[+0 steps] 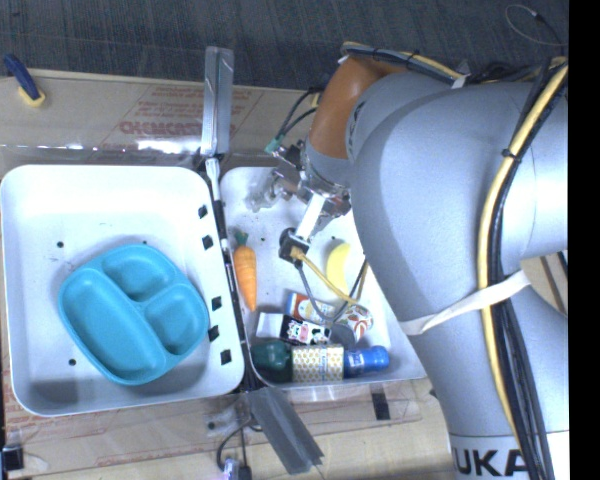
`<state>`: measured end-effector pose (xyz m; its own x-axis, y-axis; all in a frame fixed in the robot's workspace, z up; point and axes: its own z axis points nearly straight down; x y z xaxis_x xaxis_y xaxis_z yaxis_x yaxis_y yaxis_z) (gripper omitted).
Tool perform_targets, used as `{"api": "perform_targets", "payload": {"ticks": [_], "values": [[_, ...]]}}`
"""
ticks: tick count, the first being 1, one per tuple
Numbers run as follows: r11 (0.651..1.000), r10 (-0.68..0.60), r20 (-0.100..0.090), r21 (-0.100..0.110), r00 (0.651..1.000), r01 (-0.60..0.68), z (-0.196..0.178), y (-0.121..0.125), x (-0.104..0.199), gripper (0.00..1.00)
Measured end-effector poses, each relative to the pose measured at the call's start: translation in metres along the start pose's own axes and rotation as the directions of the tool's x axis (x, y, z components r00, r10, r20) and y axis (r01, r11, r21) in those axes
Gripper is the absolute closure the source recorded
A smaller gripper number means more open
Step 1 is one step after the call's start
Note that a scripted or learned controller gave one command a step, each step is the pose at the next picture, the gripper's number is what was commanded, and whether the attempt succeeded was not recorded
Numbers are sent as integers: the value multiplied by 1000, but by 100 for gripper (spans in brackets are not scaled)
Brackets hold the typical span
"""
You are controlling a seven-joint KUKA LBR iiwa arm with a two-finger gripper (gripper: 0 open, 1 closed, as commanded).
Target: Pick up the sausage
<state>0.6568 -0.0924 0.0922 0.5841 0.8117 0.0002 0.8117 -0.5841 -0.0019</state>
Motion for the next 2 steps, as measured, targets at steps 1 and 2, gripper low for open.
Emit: {"api": "perform_targets", "payload": {"ticks": [1, 2], "values": [[1000, -4, 0, 1, 1000, 4, -100, -39, 17, 0], [984, 180, 1, 1, 984, -180, -92, 30, -43, 0]]}}
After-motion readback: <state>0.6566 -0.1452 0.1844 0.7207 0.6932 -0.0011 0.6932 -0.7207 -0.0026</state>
